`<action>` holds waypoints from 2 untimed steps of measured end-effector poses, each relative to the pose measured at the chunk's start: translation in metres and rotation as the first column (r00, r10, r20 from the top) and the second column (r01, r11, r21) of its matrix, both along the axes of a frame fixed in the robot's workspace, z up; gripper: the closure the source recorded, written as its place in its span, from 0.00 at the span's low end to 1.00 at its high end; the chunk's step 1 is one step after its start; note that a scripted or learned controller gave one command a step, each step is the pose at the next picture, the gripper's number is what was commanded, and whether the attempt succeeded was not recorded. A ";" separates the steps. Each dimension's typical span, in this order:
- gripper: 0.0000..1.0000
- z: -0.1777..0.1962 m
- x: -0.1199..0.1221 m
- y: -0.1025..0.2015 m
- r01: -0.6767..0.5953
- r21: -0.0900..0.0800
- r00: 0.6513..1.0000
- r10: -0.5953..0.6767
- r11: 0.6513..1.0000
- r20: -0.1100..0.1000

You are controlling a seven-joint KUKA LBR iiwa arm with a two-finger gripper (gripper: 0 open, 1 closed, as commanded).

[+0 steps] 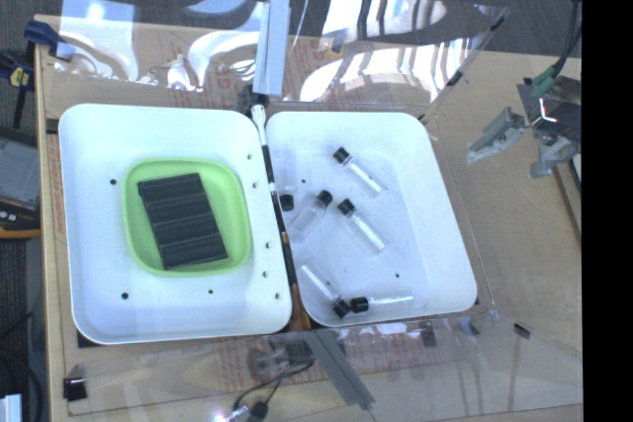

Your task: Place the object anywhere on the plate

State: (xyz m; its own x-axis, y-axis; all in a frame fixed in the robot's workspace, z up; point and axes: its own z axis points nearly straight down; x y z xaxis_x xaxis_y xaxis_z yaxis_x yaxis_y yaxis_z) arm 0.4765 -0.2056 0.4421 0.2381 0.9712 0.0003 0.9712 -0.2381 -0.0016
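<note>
A green plate (185,215) lies in the left white bin (89,292). On the plate rests a black ribbed rectangular block (182,220), lying flat near its middle. My gripper (506,159) hangs over the bench to the right of the right bin (435,242), far from the plate. Its two grey fingers (492,139) stand apart, open, with nothing between them.
Several clear vials with black caps lie scattered in the right bin, such as one (356,169) at the top, one (361,224) in the middle and one (381,301) by the front wall. A clear plastic shield (396,44) stands behind the bins.
</note>
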 end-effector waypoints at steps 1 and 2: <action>0.00 0.000 0.001 0.002 -0.034 0.002 0.999 0.034 0.999 -0.001; 0.00 0.000 0.010 0.000 0.065 -0.003 0.998 -0.065 0.998 0.002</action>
